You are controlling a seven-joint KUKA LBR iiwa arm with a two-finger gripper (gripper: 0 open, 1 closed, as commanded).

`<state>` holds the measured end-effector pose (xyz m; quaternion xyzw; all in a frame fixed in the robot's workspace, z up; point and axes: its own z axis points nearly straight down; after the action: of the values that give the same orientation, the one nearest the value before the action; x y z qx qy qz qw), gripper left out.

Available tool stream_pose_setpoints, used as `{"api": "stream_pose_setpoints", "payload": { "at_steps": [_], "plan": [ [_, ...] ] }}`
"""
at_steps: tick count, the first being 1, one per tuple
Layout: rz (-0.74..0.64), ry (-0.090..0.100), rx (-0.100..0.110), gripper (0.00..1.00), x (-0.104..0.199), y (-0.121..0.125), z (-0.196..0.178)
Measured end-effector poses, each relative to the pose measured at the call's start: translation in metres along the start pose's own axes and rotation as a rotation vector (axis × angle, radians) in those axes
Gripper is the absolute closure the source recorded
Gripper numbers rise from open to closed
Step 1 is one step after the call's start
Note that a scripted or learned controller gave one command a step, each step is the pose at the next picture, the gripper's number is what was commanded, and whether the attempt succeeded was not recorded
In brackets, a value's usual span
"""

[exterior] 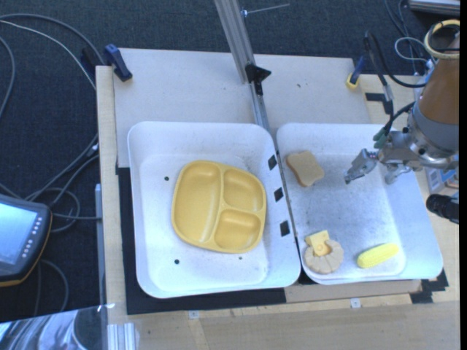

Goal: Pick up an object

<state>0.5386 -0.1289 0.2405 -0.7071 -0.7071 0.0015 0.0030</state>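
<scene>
In the right bin (pixel 408 217) lie three small objects. A tan bread-like slice (pixel 304 168) rests at the far left. A round tan piece with a yellow chunk on top (pixel 322 252) sits at the near left corner. A yellow corn-shaped piece (pixel 378 255) lies near the front edge. My gripper (pixel 370 175) hangs over the bin's far right part, to the right of the tan slice and apart from it. It is open, with nothing between its fingers (pixel 357 168).
The left bin (pixel 146 195) holds a yellow divided plate (pixel 218 205). A grey metal pole (pixel 232 20) slants down to the seam between the bins. Cables lie on the dark floor at the left and far right.
</scene>
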Motion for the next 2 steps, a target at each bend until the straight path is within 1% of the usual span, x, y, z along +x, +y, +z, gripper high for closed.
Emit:
{"api": "stream_pose_setpoints", "payload": {
  "at_steps": [1, 2],
  "plan": [
    [0.0, 0.0, 0.0, 0.0, -0.003, 0.002, 0.043],
    [-0.001, 0.001, 0.002, 0.0, 0.006, 0.001, 0.103]
  ]
}}
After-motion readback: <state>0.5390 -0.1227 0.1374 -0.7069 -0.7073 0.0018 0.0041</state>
